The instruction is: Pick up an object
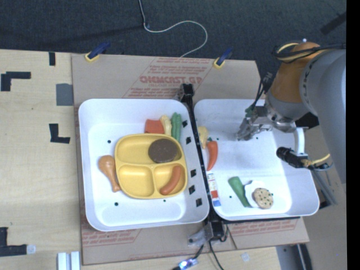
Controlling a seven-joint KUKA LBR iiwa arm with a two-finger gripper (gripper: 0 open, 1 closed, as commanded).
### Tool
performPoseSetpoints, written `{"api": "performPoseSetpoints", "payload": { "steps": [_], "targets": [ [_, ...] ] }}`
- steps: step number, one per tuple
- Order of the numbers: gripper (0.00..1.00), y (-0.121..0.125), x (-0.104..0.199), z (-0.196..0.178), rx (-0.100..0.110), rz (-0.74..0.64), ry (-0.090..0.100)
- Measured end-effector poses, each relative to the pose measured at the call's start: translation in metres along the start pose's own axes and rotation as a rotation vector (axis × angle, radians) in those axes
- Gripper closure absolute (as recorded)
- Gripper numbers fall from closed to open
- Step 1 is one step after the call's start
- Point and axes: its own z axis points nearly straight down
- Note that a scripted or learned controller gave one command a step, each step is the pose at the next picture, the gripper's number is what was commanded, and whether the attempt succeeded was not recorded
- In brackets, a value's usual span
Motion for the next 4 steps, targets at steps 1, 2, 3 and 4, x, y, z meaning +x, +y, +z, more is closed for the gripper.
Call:
{"api": "performPoseSetpoints", "payload": {
  "steps": [1,2,3,4],
  "targets": [
    [1.0,0.006,0.001,-0.062,-0.003,0.002,0.002],
    [1.0,0.007,-0.001,-0.104,-0.001,0.002,0.002],
    [1.0,0.008,-0.001,-0.131,-0.001,0.002,0.002],
    [1.0,0.011,0.058,-0.12,0.002,-0.001,0.004]
  ]
}}
